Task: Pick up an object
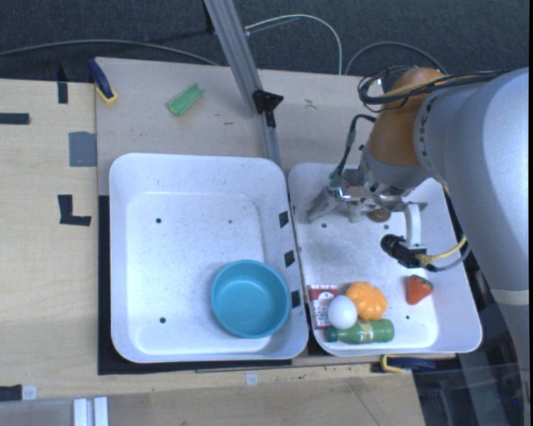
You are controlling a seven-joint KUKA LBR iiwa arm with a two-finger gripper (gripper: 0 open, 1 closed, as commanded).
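Grey arm [480,149] overhangs right white bin [457,327].

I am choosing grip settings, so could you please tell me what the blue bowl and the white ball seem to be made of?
The blue bowl looks like moulded plastic: uniform colour, smooth matte walls with a soft sheen. The white ball looks smooth and slightly glossy, with a bright highlight on top; hard plastic is likely, though the picture leaves it open.

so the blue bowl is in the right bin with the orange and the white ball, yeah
Not quite. The camera view shows the blue bowl in the left bin, near its lower right corner. The orange and the white ball do lie in the right bin.
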